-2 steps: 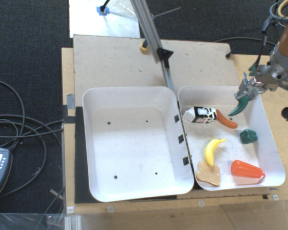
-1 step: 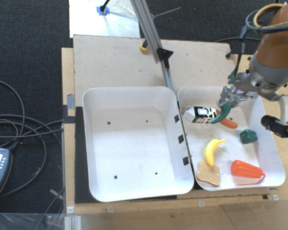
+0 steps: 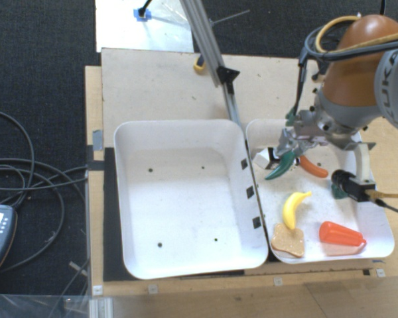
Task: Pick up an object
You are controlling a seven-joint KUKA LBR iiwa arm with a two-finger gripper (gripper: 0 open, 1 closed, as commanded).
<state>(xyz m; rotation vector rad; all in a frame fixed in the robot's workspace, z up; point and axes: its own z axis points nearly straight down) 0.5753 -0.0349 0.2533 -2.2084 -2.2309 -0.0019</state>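
From where I'm standing the gripper [image 3: 283, 156] is down in the right-hand white plastic bin [image 3: 385, 234], pinching what looks like a dark green curved plastic toy pepper [image 3: 278, 169] between its fingers. Probably light, stiff and a bit slick, so I'd grab mid-body, not the tapered tip. A small orange carrot-shaped toy [image 3: 312, 167] sits just beside it, yellow plastic banana [image 3: 293, 207] nearby.
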